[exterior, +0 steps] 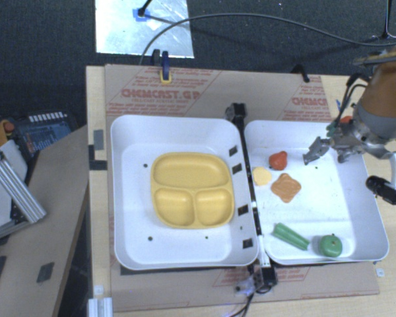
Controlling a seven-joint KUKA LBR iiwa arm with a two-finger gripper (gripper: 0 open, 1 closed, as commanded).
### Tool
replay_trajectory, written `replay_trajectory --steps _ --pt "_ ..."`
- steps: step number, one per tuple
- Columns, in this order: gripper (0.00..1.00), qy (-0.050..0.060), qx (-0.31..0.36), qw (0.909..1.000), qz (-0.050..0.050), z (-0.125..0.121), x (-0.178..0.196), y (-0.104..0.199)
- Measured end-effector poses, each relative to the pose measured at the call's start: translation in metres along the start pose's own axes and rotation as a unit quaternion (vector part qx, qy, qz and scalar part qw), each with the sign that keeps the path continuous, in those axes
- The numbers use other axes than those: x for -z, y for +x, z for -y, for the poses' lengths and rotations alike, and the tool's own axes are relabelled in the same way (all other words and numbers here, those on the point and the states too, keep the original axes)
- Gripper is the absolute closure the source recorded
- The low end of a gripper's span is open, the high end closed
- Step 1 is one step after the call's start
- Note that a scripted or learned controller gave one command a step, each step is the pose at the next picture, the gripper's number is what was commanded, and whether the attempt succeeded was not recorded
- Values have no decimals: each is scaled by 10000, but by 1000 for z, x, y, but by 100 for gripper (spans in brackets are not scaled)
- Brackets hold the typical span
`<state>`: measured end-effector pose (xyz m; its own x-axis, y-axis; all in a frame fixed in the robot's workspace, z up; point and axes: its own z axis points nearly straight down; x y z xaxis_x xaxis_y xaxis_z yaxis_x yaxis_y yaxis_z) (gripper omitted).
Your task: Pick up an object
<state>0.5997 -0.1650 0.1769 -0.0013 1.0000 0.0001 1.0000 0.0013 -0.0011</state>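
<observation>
The grey two-finger tool [315, 152] hovers over the right white bin [363, 203], right of the small red object [278, 160]; finger state unclear.

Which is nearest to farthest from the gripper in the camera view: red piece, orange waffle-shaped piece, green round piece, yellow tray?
From the gripper, over the right bin:
1. Red piece, just to its left in the view.
2. Orange waffle-shaped piece, below and left of it.
3. Yellow tray, across the divider in the left bin.
4. Green round piece, at the right bin's near edge.
</observation>
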Motion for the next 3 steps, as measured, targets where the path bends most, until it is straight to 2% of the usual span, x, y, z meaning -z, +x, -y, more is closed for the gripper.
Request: replay_trajectory --steps 1,2,3 --pt "0 7 -5 10000 -1 6 -56 -8" --pt "100 -21 -3 10000 7 4 -42 -8" --pt "100 -34 10 10000 8 5 2 -8"
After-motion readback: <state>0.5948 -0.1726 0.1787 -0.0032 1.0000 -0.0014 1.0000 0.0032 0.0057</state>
